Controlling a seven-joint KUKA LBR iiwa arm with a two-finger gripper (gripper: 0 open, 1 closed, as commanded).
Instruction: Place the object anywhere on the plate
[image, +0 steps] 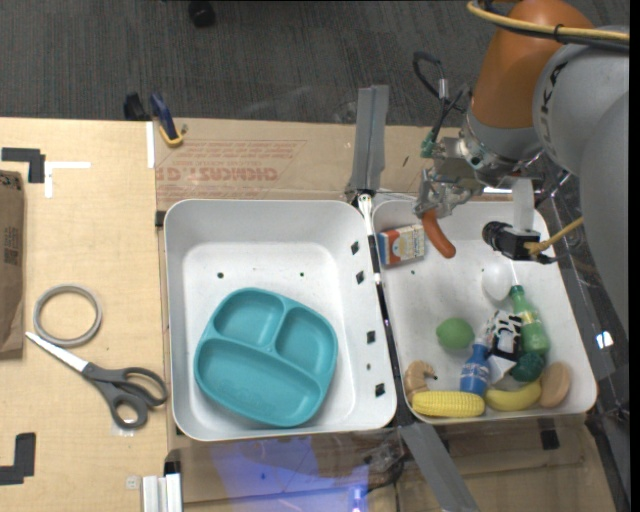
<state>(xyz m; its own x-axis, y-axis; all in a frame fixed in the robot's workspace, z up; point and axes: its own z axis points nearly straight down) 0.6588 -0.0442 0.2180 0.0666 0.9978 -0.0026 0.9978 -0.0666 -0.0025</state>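
Orange-red, the hot dog (438, 238) hangs pinched between the gripper (432, 212) fingers at the right bin's (440, 290) twelve o'clock; it looks light, smooth plastic, apt to swivel unless held mid-length.

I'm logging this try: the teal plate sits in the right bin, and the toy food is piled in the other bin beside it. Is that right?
Not quite. The camera view shows the teal plate in the left bin, not the right one. The rest holds: the toy food, such as the corn cob, the banana and the green ball, is piled in the other bin beside it.
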